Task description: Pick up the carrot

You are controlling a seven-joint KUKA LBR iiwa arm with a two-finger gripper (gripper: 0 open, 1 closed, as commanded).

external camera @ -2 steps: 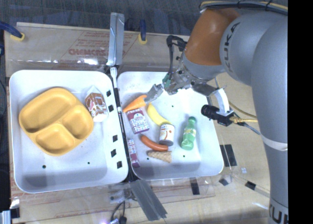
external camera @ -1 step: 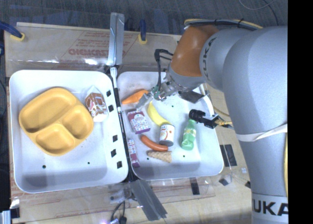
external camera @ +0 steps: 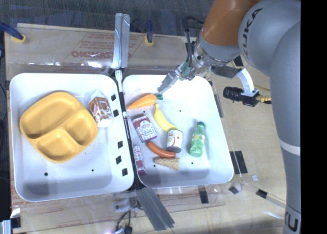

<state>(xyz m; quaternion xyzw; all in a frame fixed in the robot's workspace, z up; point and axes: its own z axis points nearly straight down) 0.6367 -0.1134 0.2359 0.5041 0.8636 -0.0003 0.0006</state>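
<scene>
Carrot (external camera: 142, 100) lies left-right in right bin (external camera: 217, 125), tip just left of gripper (external camera: 162, 91); fingers' state: can't tell.

A single fixed camera looks down at a slant from above the table (external camera: 61, 49), far enough back to take in both white bins side by side. The left bin (external camera: 20, 177) and right bin (external camera: 219, 161) fill mid-frame, while the arm (external camera: 265, 23) enters from the right.

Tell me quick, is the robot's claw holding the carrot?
Gripper: beside the carrot's right end in the right bin; open or closed cannot be told, and no hold on it shows.
</scene>
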